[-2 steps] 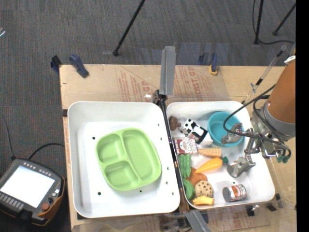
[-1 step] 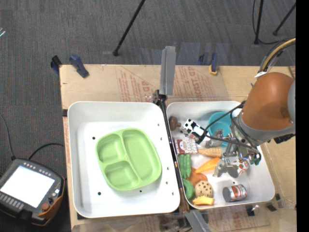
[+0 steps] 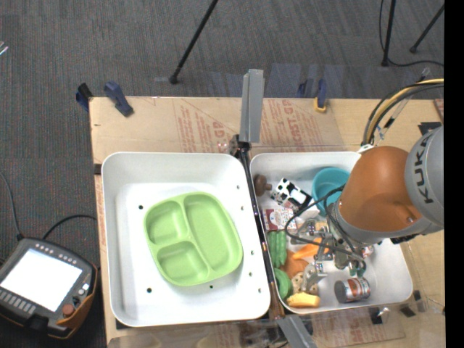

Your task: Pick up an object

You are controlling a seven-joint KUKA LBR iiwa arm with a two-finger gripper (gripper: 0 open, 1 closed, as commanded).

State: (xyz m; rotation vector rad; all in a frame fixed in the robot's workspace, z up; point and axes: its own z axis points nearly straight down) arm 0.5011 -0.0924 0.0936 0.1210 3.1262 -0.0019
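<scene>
Nearest edge, bottom left: a handheld control pendant with a pale screen and orange-trimmed grey casing (image 3: 45,287) sits on the dark carpet, cable trailing off behind it.

Right-hand shallow white bin (image 3: 397,290), front part: a small metal can with a dark red label (image 3: 352,290) lies on its side; a yellow-orange wedge-shaped toy piece (image 3: 304,300) lies at the front wall, with green pod-shaped toy vegetables (image 3: 280,254) just beside it along the left wall. An orange toy piece (image 3: 304,253) lies among them.

The two-finger gripper (image 3: 319,267) hangs low over this clutter, wrapped in cables, just left of the can. Whether it is open or closed cannot be told; nothing is visibly held.

Left-hand shallow white bin (image 3: 119,194): a light green plastic plate with three compartments (image 3: 193,238) rests flat near the centre.

Mid right bin: the grey arm with its orange band (image 3: 380,191) covers much of the bin. Behind the gripper, a small black-and-white cow figure (image 3: 290,192) and a teal plastic bowl (image 3: 330,185), partly hidden by the arm.

Beyond: brown cardboard-covered bench top (image 3: 181,125), blue clamps (image 3: 117,98) at its far-left corner, tripod legs (image 3: 199,35) on the carpet.
</scene>
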